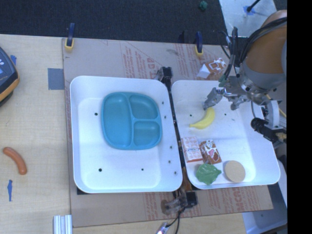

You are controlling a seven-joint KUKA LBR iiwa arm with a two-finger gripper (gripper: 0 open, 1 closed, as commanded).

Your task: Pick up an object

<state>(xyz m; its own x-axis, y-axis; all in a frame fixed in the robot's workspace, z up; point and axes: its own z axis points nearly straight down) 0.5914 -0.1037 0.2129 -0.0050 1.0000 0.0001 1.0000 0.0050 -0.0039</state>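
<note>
My gripper (224, 101) hangs over the back part of the right bin (258, 152), its two fingers spread apart and open with nothing between them. A yellow banana (204, 119) lies just in front of and below the left fingertip, apart from it. Nearer the bin's front lie two small snack packets (191, 148) (210, 151), a green crumpled thing (208, 173) and a tan round disc (234, 170). The grey arm with its orange band enters from the right.
The left bin (83, 145) holds a blue divided plate (131, 120). Another packet (213, 68) lies on the cardboard behind the right bin. An orange sausage (15, 160) rests on the bench at far left, near a dark device (6, 74).
</note>
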